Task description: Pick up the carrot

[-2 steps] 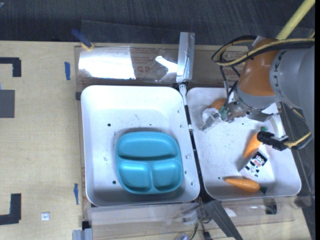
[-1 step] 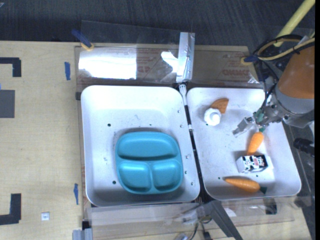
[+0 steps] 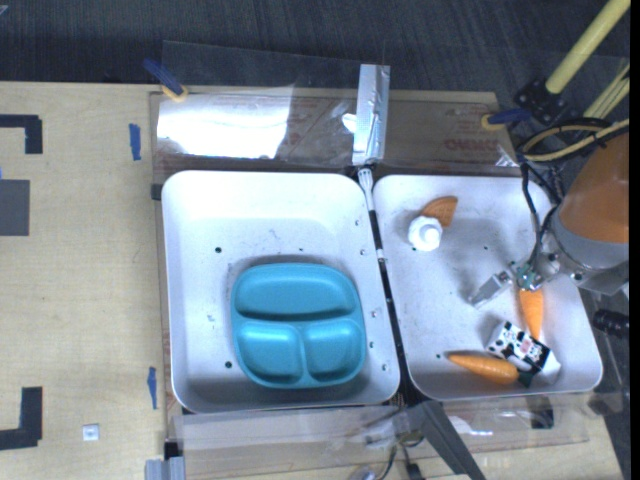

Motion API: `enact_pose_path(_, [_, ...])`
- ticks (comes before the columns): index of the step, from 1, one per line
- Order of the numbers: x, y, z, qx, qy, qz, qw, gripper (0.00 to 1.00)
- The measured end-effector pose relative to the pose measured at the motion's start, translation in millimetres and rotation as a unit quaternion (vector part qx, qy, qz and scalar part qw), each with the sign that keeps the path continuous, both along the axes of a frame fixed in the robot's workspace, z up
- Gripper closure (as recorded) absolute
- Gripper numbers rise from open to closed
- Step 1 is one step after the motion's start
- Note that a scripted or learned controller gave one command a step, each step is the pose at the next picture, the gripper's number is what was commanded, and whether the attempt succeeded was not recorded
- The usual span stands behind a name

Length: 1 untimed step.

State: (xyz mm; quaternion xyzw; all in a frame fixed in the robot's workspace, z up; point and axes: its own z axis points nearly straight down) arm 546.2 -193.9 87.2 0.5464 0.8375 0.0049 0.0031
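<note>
Two carrots lie in the right bin (image 3: pixel 575 368). One carrot (image 3: pixel 532 314) points toward the front edge, its green top up by my gripper (image 3: pixel 507 282). The other carrot (image 3: pixel 484 367) lies flat along the bin's front wall. My gripper hangs low over the right side of this bin, and its fingers (image 3: pixel 488 288) stand apart, open. The upright carrot's top sits just beside the right finger, not between the two. The orange band of the arm (image 3: pixel 600 203) fills the right edge above it.
A black-and-white toy (image 3: pixel 522 348) lies between the two carrots. An orange piece with a white cap (image 3: pixel 431 224) rests at the back of the right bin. The left bin (image 3: pixel 200 208) holds a blue divided plate (image 3: pixel 298 322). Cables (image 3: pixel 560 138) run behind the arm.
</note>
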Motion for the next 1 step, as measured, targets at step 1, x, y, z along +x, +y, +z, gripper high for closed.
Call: enact_pose_path(1, [-30.1,-10.3,2.7,0.0078,-0.003,-0.010,0.9999,0.00])
